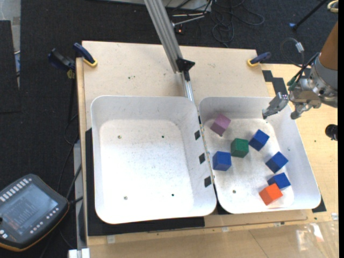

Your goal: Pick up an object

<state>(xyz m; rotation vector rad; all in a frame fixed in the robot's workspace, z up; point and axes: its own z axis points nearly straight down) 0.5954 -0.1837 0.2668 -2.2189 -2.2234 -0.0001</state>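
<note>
Worktop of pale speckled board, two white bins on it, black floor with cables around, pincer spread wide, gripping nothing, above right bin's rim.

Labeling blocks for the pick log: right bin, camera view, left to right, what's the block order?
Pink block → lone blue block → green block → upper blue block → orange block. The two other blue blocks overlap orange in x, so they are left out.

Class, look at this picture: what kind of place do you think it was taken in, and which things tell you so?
Probably a robotics lab: a robot arm over two white bins, a control pendant and loose cables on the floor.
</note>
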